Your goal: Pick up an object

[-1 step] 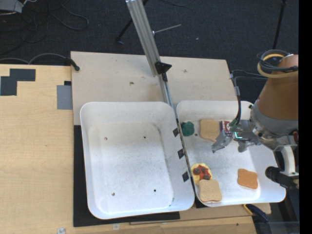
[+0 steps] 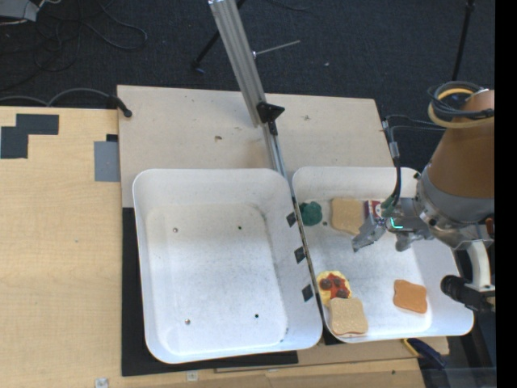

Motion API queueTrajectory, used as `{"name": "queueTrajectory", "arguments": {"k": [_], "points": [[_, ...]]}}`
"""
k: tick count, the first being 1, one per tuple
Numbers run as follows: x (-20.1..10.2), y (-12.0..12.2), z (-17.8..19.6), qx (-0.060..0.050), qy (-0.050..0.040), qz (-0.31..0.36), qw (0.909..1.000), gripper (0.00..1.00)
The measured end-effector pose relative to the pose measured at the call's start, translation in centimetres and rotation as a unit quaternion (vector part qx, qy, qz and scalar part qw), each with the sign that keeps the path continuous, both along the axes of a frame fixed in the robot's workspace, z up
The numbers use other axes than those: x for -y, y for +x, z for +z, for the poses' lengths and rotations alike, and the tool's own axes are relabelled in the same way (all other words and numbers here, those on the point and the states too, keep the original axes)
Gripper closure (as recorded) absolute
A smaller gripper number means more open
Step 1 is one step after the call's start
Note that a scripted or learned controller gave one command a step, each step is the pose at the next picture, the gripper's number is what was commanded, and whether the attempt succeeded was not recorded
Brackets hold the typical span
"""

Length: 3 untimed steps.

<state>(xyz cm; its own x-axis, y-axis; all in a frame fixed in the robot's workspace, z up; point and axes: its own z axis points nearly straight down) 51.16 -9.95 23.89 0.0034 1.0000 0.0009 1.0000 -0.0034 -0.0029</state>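
Observation:
My gripper (image 2: pixel 381 240) hangs over the right bin (image 2: pixel 380 176), its two fingers spread open with nothing between them. Just to its upper left lies a tan bread-like slice (image 2: pixel 346 214), with a red and white item (image 2: pixel 372 211) partly hidden behind the fingers. A small green object (image 2: pixel 310 212) sits near the bin's left wall. Toward the front lie a red and yellow pizza-like piece (image 2: pixel 332 283), a toast slice (image 2: pixel 348 316) and an orange piece (image 2: pixel 410 297).
The left bin (image 2: pixel 153 192) stands beside the right one, split by a divider with black clips. A slanted aluminium bar (image 2: pixel 242 63) rises behind the bins. The arm's body fills the right edge.

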Motion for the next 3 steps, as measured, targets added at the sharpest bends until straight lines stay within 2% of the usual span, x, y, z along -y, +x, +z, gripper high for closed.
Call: {"name": "queueTrajectory", "arguments": {"k": [2, 3], "points": [[1.2, -0.2, -10.7, -0.004, 0.0007, 0.001, 1.0, 0.0], [1.0, 0.2, -14.4, 0.005, 0.0013, 0.001, 1.0, 0.0]]}}
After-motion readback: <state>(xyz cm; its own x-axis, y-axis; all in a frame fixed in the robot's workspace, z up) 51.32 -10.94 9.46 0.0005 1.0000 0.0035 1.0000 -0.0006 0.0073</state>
